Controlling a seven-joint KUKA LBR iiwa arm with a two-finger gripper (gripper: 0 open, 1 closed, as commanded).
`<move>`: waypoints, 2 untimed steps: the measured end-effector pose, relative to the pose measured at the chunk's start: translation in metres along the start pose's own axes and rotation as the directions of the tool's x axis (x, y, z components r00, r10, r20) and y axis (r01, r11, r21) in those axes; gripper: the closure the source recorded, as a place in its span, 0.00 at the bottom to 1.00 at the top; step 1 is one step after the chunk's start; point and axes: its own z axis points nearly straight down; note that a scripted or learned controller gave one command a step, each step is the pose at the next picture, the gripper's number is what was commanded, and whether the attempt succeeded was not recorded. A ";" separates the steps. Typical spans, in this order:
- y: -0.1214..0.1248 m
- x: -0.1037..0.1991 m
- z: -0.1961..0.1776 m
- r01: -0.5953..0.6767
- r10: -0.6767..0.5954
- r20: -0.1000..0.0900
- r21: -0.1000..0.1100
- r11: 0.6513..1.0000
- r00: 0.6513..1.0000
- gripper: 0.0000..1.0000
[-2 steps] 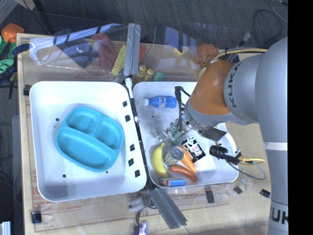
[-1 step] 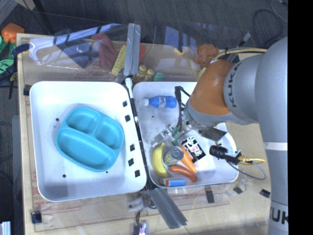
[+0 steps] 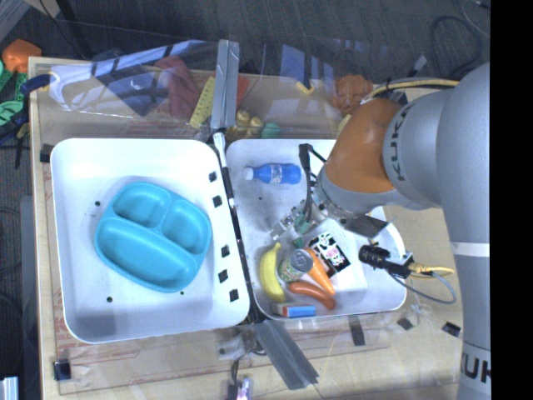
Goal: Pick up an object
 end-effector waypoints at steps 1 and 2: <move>0.000 0.000 0.000 0.000 0.000 0.000 0.000 1.000 1.000 0.00; 0.001 0.000 -0.007 0.005 -0.005 -0.002 0.002 1.000 1.000 1.00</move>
